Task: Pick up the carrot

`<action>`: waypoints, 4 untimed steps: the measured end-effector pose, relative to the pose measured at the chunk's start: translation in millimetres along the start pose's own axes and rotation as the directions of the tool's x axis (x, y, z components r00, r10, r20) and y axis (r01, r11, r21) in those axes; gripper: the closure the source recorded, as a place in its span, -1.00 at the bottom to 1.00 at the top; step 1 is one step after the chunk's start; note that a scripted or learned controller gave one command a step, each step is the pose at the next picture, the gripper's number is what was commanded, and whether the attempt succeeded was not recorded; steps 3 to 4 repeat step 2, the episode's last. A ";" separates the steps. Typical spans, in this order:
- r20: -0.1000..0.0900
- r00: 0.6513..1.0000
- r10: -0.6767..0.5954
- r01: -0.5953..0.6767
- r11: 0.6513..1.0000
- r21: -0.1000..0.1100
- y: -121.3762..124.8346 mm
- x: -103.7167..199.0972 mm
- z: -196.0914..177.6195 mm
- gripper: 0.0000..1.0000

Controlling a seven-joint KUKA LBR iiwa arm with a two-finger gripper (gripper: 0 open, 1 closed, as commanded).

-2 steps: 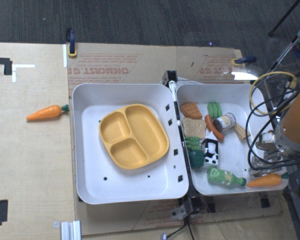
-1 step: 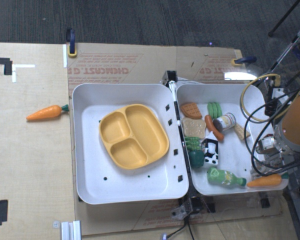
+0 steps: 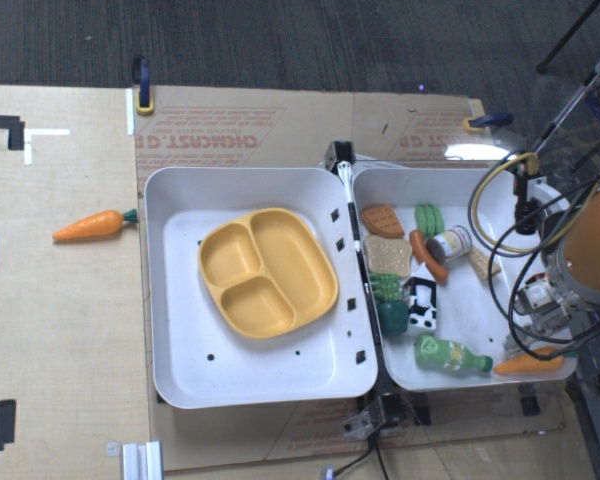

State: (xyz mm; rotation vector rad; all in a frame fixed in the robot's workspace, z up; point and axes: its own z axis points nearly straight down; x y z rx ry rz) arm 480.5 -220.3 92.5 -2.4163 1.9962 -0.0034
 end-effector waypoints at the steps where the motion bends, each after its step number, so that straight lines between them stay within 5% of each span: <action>1: 0.000 0.999 -0.054 0.054 0.999 -0.002 -0.8 -5.2 0.3 -1.00; 2: 0.003 0.999 -0.040 0.040 0.999 0.004 -4.0 -5.9 -9.0 1.00; 4: 0.003 0.999 -0.040 0.040 0.999 0.004 -4.0 -5.9 -9.0 1.00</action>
